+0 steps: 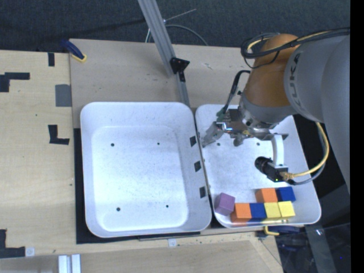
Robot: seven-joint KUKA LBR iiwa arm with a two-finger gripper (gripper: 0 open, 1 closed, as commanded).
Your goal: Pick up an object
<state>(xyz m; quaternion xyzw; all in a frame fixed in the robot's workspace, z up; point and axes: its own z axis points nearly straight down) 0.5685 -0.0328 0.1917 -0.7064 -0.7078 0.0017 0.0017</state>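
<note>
Here the gripper point(227, 131) hangs over the far part of the right bin point(302, 152), whether clenched or released I cannot tell, while the blocks point(264, 203) lie in a cluster along its near edge, their row running left to right.

Even overhead light, soft shadows, slight blur throughout.

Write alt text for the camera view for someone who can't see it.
A grey and orange robot arm reaches from the right over the right bin, its gripper above the bin's upper part. Purple, orange, blue and yellow blocks cluster along that bin's near edge, beside the left bin.
</note>
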